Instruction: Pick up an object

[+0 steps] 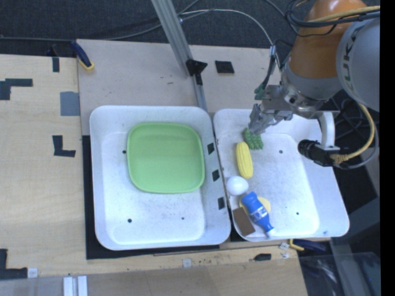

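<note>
My gripper (257, 126) hangs over the back left part of the right bin (308, 184). Its tip is right above a small green leafy object (253, 140) and seems to touch it. Just in front of that lies a yellow corn cob (244, 159). A white ball (236, 185) sits closer to the bin's front left. Beside the ball is a blue bottle (256, 212) lying across a yellow piece (265, 203), with a brown block (242, 221) next to it.
The left bin (108, 184) holds a green square plate (165, 157). A slanted metal post (179, 36) rises behind the bins. Black cables and a black fitting (315, 152) hang by the arm over the right bin's right side.
</note>
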{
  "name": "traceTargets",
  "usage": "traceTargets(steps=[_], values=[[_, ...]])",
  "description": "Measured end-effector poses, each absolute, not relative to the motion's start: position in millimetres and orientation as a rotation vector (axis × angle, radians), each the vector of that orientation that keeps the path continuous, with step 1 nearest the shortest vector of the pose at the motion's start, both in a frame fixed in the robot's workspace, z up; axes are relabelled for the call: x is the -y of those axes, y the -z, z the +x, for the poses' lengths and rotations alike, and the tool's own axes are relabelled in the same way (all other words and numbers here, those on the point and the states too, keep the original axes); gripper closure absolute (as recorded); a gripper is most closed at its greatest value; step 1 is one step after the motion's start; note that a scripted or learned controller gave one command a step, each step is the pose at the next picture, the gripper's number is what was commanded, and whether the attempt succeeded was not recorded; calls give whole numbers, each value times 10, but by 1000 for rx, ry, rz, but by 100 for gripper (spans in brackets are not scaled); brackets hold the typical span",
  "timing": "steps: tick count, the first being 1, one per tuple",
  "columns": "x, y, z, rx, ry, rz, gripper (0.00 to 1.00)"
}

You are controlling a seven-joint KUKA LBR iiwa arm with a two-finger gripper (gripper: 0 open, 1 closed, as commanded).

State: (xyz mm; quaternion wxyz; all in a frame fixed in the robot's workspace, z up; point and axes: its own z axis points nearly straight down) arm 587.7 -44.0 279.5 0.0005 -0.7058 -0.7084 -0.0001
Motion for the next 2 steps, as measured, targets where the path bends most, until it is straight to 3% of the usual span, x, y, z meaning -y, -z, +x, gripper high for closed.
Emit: traceTargets(steps=[1,2], values=[[-77,-2583,5900,2224,-2,-2216,100],[-593,-2486,6093,2225,-1,-2216,100]])
